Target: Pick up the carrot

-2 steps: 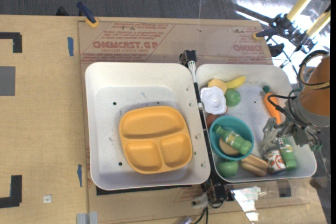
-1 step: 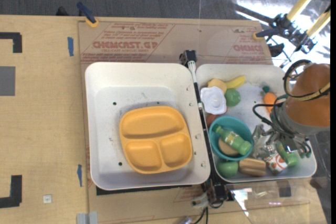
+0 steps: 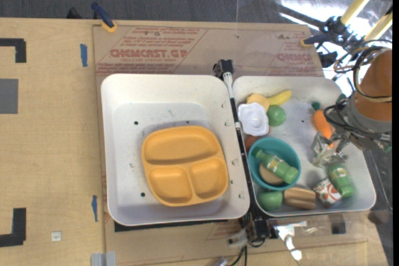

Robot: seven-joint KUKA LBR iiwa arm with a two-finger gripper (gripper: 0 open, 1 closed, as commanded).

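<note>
The carrot (image 3: 323, 123), orange with a green top, lies tilted in the right bin (image 3: 368, 196) near its far right side. My gripper (image 3: 328, 150) hangs just in front of the carrot's near end, over the bin floor. It is open, its fingers (image 3: 318, 147) hold nothing, and the carrot lies outside them. The grey arm with its orange band (image 3: 377, 87) comes in from the right, above the bin's right wall.
The right bin also holds a teal bowl (image 3: 288, 151) with a green bottle (image 3: 278, 166) in it, a banana (image 3: 276, 98), a white piece (image 3: 253, 119), a lime (image 3: 277, 115), bread (image 3: 300, 197), a can (image 3: 326, 191) and a green jar (image 3: 341, 179). A yellow divided plate (image 3: 185, 165) sits in the left bin (image 3: 118, 134).
</note>
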